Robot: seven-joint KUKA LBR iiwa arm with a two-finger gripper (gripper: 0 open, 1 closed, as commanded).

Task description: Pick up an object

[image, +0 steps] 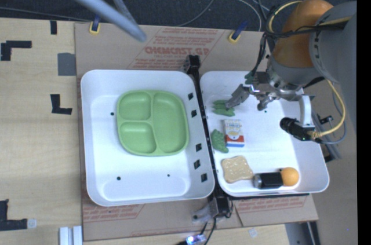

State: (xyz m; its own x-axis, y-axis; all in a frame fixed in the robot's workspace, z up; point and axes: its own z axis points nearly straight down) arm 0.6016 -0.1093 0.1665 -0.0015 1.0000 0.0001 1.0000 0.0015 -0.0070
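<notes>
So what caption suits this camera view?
Robot arm's pincer above right bin of small items; green plate in left bin.

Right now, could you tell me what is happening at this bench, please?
A grey arm reaches in from the right, its end effector low over the right bin, near a green item at the bin's upper left. Also in that bin lie a small carton, another green piece, a toast slice, and an orange-and-black object. The left bin holds a green divided plate.

Green plate [153, 123], white bins [93, 139]
</notes>
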